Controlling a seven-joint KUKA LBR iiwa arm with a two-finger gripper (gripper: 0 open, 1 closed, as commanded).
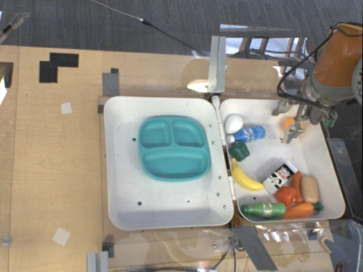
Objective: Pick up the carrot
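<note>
The gripper (296, 128) hangs over the right bin's (334, 174) far corner, beside a small orange object; its finger spread is unclear. The carrot (299, 210) lies at that bin's near edge beside a green bottle (264, 209) and banana (245, 177). The left bin (119, 208) holds a teal tray (173, 148).

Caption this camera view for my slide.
Arm's hand over the right bin's far corner; carrot at its near edge; teal tray in left bin.

teal three-compartment plastic tray (173, 148): centre of left white bin (122, 208) | yellow banana (245, 177), white egg (233, 122), blue bottle (249, 134): right white bin (334, 200)
</note>
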